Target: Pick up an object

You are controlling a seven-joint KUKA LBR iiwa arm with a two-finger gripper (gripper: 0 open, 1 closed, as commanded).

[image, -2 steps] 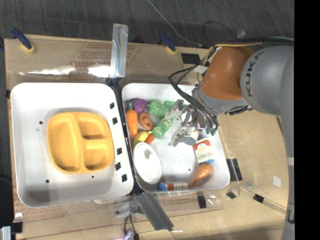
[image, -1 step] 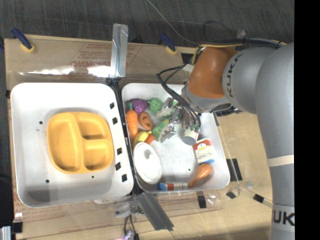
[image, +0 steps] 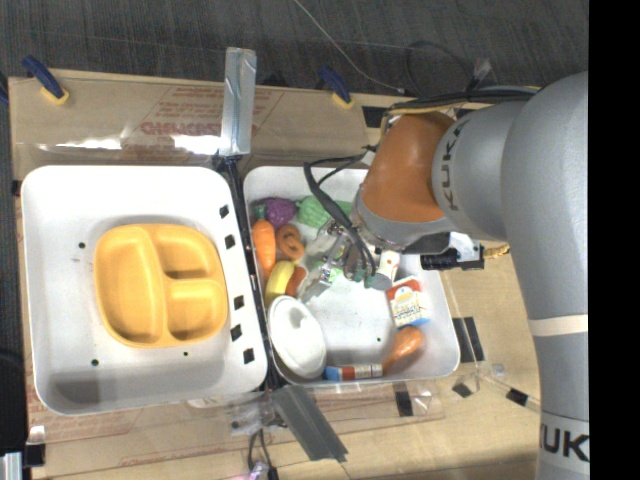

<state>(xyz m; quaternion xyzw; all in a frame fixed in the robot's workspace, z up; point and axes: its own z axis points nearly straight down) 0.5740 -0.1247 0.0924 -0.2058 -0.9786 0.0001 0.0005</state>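
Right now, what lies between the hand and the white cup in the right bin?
In the camera view, bare white bin floor separates the hand from the white cup.

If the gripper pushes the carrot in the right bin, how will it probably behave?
The carrot looks like smooth, rigid plastic, so probably light and somewhat slippery. Its long, rounded shape may roll sideways, though the bin wall and neighbouring toys likely stop it.

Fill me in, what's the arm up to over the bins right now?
The arm reaches from the right into the right bin, its gripper down among the toy food near the carrot and white bowl. Nothing is visibly held. The left bin holds a yellow divided tray.
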